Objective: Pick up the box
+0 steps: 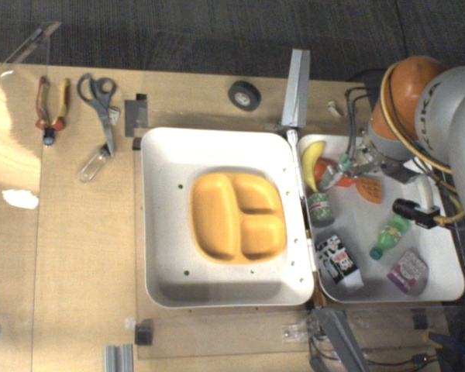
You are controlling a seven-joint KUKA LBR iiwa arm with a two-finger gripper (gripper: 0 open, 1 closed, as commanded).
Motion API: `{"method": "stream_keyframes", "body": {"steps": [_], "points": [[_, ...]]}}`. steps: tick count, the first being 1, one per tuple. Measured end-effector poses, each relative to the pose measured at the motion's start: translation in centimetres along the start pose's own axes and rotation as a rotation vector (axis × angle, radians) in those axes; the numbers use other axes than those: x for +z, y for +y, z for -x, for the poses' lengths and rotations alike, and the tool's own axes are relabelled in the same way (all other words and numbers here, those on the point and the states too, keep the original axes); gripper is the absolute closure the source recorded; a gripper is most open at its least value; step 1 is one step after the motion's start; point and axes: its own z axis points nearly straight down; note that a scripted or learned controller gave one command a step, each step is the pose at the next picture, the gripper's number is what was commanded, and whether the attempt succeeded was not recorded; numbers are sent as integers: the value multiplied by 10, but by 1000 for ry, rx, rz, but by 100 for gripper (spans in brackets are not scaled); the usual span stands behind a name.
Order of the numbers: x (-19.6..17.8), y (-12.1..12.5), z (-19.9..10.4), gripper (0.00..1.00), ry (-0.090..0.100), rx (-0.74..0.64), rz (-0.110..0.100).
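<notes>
Two white bins sit side by side on the table (pixel 77 231). Left bin (pixel 163 270): a yellow divided tray (pixel 236 214). Right bin (pixel 442 281): the box (pixel 338 260), black and white, at the near left corner; a banana (pixel 311 161); a green bottle (pixel 389 237). End effector (pixel 355 163) above the bin's far side; grasp state cannot be told.
</notes>
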Motion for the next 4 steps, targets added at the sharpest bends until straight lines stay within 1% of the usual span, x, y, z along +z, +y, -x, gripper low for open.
{"method": "stream_keyframes", "body": {"steps": [1, 2, 3, 4], "points": [[-12, -2, 4, 100, -6, 1, -5], [-100, -35, -87, 100, 2, 157, -1], [-71, -110, -65, 100, 5, 31, -9], [-130, -86, -110, 100, 1, 103, 0]]}}
